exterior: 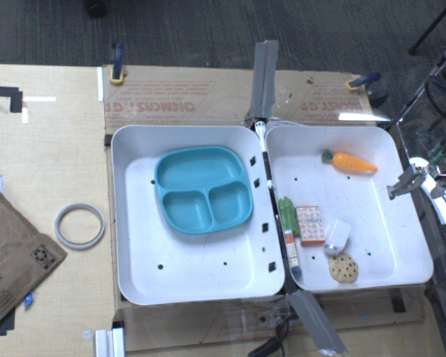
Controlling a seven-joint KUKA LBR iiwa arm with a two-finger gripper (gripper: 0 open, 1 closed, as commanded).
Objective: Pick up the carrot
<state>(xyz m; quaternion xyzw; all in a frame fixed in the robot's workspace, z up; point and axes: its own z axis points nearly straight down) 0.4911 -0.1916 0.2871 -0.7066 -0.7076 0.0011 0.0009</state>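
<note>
Honestly, gripper (pixel 406 181) sits at the right bin's (pixel 401 274) right rim, can't tell if open/closed, and the carrot (pixel 349 163) being round + near the far wall could roll away w/ an off-center pinch.

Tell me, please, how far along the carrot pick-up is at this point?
Nothing looks done yet: the carrot lies on the floor of the right bin, near its far edge. In hand: the end effector sits at that bin's right rim, apart from the carrot. Left: reaching over, gripping and lifting it.
</note>
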